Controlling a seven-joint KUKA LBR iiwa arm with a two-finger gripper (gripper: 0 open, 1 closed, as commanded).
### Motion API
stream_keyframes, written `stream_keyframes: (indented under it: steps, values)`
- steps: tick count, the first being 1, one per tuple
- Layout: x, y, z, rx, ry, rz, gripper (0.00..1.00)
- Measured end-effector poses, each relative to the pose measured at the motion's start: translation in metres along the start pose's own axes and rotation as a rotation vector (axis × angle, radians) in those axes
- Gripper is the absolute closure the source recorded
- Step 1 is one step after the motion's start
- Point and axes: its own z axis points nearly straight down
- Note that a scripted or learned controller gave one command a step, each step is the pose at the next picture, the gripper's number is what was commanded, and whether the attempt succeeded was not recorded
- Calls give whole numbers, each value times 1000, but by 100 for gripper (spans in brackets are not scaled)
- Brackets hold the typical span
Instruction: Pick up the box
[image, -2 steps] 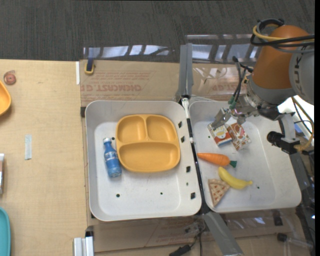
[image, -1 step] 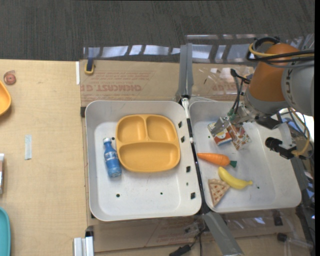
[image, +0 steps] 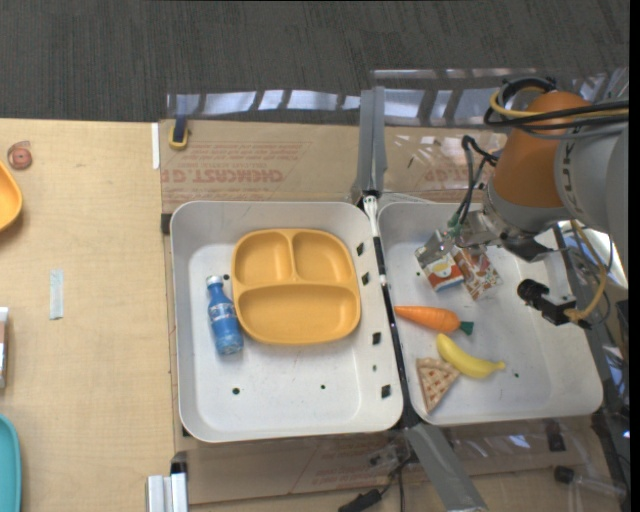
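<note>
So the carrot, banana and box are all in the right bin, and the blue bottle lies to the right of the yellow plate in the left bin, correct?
Not quite. The camera view shows the blue bottle to the left of the yellow plate, not the right, in the left bin. The rest holds: the carrot, banana and box are all in the right bin.

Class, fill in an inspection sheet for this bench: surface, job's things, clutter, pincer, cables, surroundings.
Surface: two white bins, left bin and right bin, side by side on cardboard.
Job's things: box in the right bin's upper part, tilted.
Clutter: carrot, banana and pizza slice in the right bin; yellow divided plate and blue bottle in the left bin.
Pincer: pincer at the box; finger state unclear.
Cables: black cables looped over the arm.
Surroundings: wooden table on the left.
</note>
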Motion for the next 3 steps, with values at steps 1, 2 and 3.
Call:
stream_keyframes:
  steps: [1, 2, 3]
  values:
    - [-1, 0, 1, -1, 4, 25, 0]
    - [2, 2, 0, 0, -1, 69, 0]
    - [-1, 15, 5, 21, 4, 91, 0]
